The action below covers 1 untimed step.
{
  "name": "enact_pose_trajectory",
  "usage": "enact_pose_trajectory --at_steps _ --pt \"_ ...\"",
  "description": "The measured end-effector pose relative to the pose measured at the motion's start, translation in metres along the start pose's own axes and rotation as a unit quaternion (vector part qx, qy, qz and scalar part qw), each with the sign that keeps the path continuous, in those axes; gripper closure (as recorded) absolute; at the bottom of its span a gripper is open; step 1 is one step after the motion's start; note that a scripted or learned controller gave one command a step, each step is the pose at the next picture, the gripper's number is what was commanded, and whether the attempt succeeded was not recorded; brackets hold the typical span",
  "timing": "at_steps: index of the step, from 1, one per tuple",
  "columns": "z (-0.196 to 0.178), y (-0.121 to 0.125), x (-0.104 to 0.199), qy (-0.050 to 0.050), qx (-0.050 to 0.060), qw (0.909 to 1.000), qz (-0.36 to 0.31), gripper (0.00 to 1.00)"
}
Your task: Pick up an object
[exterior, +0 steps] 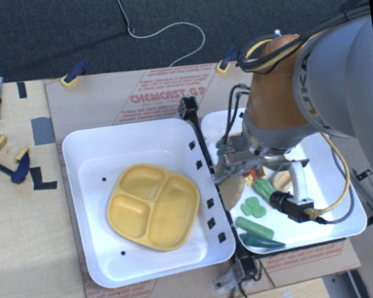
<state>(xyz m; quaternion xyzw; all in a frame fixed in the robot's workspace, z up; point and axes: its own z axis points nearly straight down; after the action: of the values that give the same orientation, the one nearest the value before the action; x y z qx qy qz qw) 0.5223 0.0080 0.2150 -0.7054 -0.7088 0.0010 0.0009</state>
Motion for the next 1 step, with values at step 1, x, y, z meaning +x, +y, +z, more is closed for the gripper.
enact_pose_trajectory --at_steps 1 --pt "-0.0098 0.0259 0.055 0.001 -0.001 1.0 -0.001 1.0"
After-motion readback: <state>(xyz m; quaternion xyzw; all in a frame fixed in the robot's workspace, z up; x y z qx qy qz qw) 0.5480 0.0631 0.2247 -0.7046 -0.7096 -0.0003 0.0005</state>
